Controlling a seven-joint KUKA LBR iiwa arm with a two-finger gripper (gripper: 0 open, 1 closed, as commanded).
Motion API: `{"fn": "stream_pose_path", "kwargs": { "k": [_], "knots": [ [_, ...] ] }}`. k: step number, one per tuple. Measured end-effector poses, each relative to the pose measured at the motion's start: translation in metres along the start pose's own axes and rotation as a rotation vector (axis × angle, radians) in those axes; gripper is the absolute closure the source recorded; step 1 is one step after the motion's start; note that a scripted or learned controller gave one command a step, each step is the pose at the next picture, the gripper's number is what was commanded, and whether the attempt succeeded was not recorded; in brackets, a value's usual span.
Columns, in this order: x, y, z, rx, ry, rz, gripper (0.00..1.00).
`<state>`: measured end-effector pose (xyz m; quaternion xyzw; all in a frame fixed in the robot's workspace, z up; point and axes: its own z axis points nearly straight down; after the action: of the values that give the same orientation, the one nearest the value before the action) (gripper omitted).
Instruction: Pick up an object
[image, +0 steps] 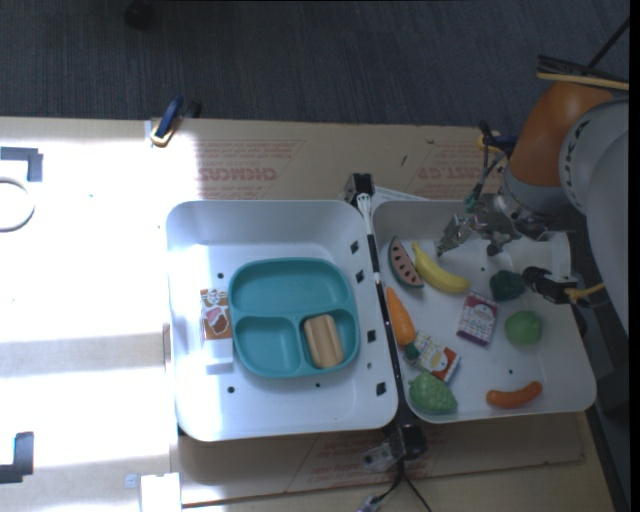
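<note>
Yellow banana (441, 270) lies in the right bin (560, 395), near its far left part, just beside a watermelon slice (403, 264). The end effector (458, 233) hangs just above the far end of the banana; whether it is released or clenched, I cannot tell, and nothing is seen between its tips. Further out in the same bin are a carrot (400, 317), a purple packet (477, 321), a green ball (523, 327), a dark green vegetable (507, 285), a lettuce piece (432, 393) and an orange sausage (514, 395). In the left bin (190, 300) rests a teal tray (255, 290), with a bread piece (322, 340) in one compartment. Both bins stand on the cardboard-covered surface (100, 200).
</note>
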<state>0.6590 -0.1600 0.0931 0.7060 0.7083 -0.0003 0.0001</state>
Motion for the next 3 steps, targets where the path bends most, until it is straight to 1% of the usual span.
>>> {"fn": "stream_pose_path", "kwargs": {
  "k": [1, 2, 3],
  "knots": [
    [0.041, -0.091, 0.001, 0.001, 0.0, 0.006, 0.0],
    [0.065, -0.182, 0.0, 0.001, 0.001, 0.006, 0.0],
    [0.068, -0.137, 0.001, -0.001, 0.0, 0.005, 0.0]
  ]
}}
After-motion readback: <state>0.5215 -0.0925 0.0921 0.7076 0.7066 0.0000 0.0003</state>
